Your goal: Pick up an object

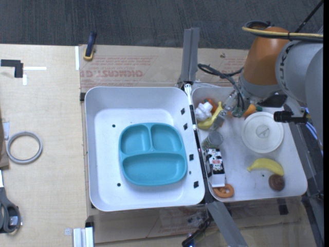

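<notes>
bench of pale wood [41, 102] carries two white bins, with dark carpet [128, 9] beyond. the left bin [97, 153] holds a teal divided plate [152, 154]; the right bin [241, 184] holds a white lid [262, 132], a banana [266, 165] and small clutter. the gripper [229, 112] sits low at that bin's far end, grip state impossible to tell.

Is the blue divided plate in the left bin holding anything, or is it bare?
Bare. The blue divided plate lies flat in the left bin, all three compartments showing plain blue.

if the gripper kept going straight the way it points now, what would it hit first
The gripper points left and down into the right white bin. It would probably meet the curved yellow banana-like piece first, with a small white object just beyond; depth is unclear from this view.
</notes>
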Tool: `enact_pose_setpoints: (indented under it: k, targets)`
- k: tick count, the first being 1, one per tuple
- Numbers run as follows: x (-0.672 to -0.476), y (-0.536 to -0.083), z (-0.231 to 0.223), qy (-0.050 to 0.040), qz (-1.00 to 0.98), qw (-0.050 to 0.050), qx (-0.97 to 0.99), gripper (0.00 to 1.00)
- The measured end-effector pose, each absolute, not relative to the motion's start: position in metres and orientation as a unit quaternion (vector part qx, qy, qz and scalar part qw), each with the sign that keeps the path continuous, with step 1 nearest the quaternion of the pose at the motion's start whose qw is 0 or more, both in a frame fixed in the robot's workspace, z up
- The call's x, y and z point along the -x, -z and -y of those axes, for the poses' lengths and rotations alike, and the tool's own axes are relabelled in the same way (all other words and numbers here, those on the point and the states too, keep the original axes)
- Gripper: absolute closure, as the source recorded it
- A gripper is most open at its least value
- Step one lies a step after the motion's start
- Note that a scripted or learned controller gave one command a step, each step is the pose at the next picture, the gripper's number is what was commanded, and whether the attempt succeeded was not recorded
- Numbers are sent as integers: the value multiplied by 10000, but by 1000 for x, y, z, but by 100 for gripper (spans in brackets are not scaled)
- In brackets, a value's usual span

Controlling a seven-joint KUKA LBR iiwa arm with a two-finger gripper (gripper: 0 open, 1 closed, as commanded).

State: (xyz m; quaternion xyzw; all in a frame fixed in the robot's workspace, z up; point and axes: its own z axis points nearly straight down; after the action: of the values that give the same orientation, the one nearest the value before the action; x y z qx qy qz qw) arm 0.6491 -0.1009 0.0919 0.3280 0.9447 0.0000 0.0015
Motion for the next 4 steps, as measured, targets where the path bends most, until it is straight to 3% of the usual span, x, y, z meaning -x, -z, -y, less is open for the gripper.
enact_pose_setpoints:
  k: [1,2,3,4]
  targets:
    - [-650,-103,107,36,-9443,54,-3289,100]
    - [-654,-192,68,2,-9404,20,-3401,100]
    - [-625,-92,99,2,-9732,9,-2298,100]
    - [-629,-249,27,2,-9719,15,-2353,100]
